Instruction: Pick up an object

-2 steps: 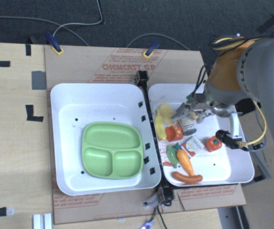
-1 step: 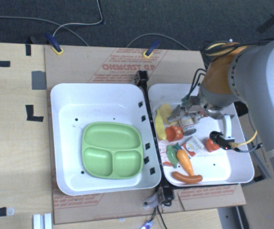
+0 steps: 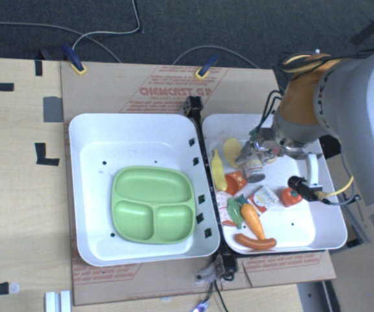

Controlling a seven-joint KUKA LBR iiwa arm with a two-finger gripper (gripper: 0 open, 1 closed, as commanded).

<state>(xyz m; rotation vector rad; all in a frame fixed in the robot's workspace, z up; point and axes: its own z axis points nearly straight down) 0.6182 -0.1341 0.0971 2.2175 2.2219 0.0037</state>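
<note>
Hovering gripper [image 3: 253,156] just above banana [image 3: 218,170], right bin [image 3: 333,229].

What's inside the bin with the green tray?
Just the green tray, lying flat in the left bin. It has three hollows with nothing in them. Whatever is under the tray is hidden.

Even, diffuse overhead light from where I sit — white bins [image 3: 82,174] bright, near washed out. Soft short shadows under green tray [image 3: 153,203]. Overall slightly soft, low resolution — arm [image 3: 343,103] at right blurred, dark floor at far edge grainy.
</note>
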